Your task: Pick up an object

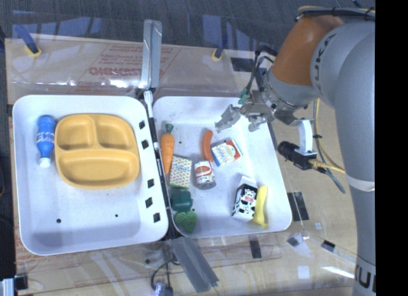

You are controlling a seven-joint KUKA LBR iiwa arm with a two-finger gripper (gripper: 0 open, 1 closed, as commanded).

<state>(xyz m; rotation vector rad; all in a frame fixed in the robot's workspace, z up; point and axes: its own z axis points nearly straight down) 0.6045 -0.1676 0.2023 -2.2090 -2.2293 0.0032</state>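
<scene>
Camera view: gripper (243,117) hovers open and empty above the red sausage (207,144). No object is grasped yet; descent, closure and lift remain.

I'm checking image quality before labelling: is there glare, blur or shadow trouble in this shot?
Camera view: clear plastic sheeting behind the bins throws pale glare streaks; the white right bin and white left bin are evenly lit, with soft shadows beneath the yellow divided plate; the small items look slightly soft; the grey two-finger gripper is mildly blurred, its jaws hard to read.
</scene>
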